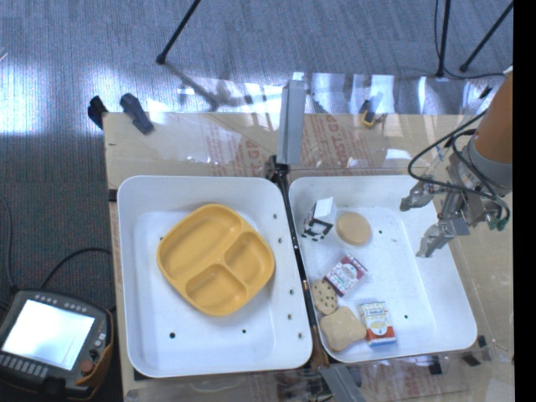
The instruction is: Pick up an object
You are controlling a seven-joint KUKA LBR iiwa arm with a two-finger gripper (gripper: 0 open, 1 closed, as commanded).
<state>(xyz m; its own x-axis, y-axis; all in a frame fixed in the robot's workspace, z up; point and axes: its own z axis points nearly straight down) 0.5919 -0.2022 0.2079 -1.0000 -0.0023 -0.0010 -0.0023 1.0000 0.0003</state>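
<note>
The right bin [435,308] holds several small items: a white and black carton [319,219], a round tan biscuit [353,228], a dark red packet [345,275], a chocolate-chip cookie [325,297], a tan bread slice [342,328] and an orange and white box [378,322]. My gripper [425,224] hangs over the bin's right part, its two fingers spread wide with nothing between them. It is well to the right of the biscuit and touches none of the items.
The left bin [142,216] holds a yellow divided plate [217,258]. A grey post [291,128] rises behind the divider between the bins. Cables loop around the wrist near the right bin's far rim. A teach pendant [50,342] lies at the lower left.
</note>
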